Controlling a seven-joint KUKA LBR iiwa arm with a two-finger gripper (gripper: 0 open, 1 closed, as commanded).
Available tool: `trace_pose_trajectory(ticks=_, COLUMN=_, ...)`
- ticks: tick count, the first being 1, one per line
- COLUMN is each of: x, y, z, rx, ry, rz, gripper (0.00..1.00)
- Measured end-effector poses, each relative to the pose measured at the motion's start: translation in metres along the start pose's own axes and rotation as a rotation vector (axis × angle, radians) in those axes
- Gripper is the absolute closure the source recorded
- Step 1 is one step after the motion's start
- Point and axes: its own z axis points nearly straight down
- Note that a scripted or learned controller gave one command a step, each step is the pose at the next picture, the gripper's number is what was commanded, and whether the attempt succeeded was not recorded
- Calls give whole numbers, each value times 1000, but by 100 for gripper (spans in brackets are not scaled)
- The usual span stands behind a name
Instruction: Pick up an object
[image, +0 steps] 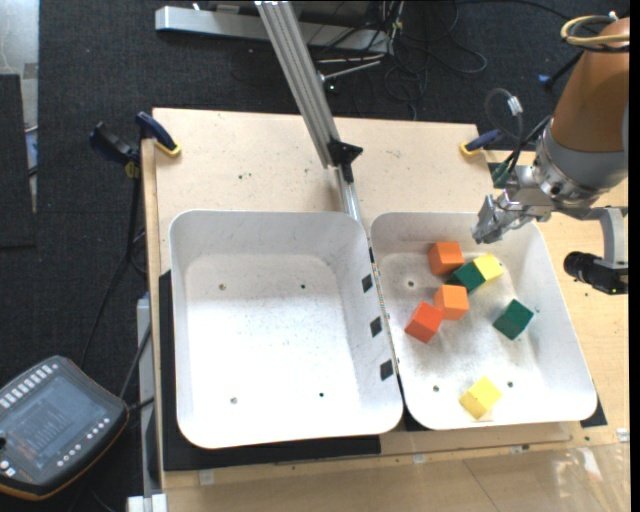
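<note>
The right bin (560, 340) holds several small cubes. An orange cube (446, 256) lies near the back, with a green cube (468, 276) and a yellow cube (488, 267) just right of it. Two more orange cubes (451, 300) (424, 322) sit mid-bin, a darker green cube (513, 319) lies to the right, and a yellow cube (480, 397) rests near the front. My gripper (490, 230) hangs over the bin's back right part, just above and behind the yellow and green pair. Nothing shows between its fingers.
The left bin (200, 240) stands beside the right one, sharing a middle wall. A metal pole (305, 85) slants from the back down to the bins' junction. Clamps (160, 135) (478, 143) grip the board's back corners. A teach pendant (50, 425) lies at the front left.
</note>
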Motion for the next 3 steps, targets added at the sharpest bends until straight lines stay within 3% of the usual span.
trace_pose_trajectory(ticks=2, x=102, y=11, z=14, rx=6, ry=3, rz=-6, gripper=100)
trace_pose_trajectory(ticks=3, x=161, y=-2, z=18, rx=9, ry=4, rz=-5, gripper=100)
